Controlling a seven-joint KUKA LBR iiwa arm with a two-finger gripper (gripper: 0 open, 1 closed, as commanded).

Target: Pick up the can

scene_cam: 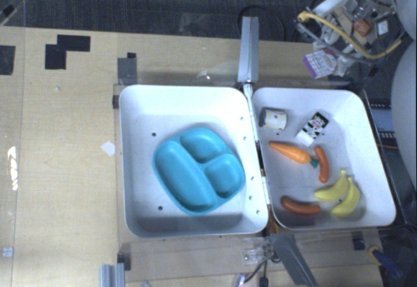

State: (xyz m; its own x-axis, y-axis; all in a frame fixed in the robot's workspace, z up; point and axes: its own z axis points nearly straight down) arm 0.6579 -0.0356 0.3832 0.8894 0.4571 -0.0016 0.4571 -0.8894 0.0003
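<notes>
The end effector (324, 62) hangs above the right bin's (371, 129) far rim, a purple packet between its fingers. The can (274, 119) lies below and left of it, in that bin's far-left corner: small, whitish, tipped sideways.

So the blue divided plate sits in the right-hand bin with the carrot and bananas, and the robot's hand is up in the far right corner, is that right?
Not quite. The camera view shows the blue divided plate alone in the left bin. The carrot and bananas do lie in the right bin, and the gripper is up at the far right corner.
</notes>
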